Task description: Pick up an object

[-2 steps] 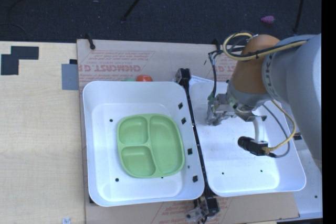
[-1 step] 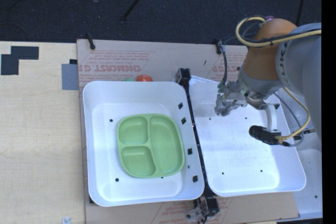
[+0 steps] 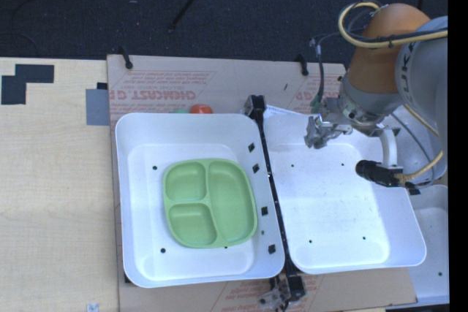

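A light green plate with three compartments (image 3: pixel 209 202) lies flat in the left white bin (image 3: pixel 139 157). My gripper (image 3: pixel 319 132) hangs over the far edge of the right white bin (image 3: pixel 395 245), well to the right of the plate. Nothing shows between its fingers. A small orange-red object (image 3: pixel 201 109) sits just behind the left bin's far rim, mostly hidden by that rim.
A black divider strip (image 3: pixel 268 186) runs between the two bins. A black part of the arm (image 3: pixel 380 172) reaches over the right bin's right side. Cardboard (image 3: pixel 183 88) lies under the bins, with a wooden bench top (image 3: pixel 51 193) to the left.
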### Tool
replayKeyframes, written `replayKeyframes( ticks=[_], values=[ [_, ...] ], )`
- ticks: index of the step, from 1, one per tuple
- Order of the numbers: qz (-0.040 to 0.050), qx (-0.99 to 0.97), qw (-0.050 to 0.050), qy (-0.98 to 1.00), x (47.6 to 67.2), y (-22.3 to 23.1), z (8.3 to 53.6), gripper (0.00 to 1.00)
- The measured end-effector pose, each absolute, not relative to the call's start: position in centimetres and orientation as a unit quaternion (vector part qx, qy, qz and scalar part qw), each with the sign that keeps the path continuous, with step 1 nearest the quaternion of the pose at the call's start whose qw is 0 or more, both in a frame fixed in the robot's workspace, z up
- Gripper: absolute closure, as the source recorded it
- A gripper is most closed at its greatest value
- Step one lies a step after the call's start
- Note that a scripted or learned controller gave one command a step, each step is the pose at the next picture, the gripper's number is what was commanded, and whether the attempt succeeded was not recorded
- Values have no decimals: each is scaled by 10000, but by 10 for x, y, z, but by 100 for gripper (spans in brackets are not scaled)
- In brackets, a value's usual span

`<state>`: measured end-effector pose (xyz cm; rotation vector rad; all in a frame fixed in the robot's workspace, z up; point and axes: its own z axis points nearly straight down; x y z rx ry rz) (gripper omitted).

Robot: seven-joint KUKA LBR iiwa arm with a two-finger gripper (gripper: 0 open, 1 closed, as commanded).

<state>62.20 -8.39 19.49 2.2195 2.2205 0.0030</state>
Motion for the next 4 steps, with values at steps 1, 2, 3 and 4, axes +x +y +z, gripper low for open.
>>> replayKeyframes(
  ticks=[1,2,3,4],
  values=[
    [15,7070,20,7073,629,-86,257,100],
    [-6,7059,-19,7084,609,-39,261,100],
    [-14,7057,-28,7085,590,19,247,100],
    [-22,7060,-31,7082,559,60,234,100]
  ],
)
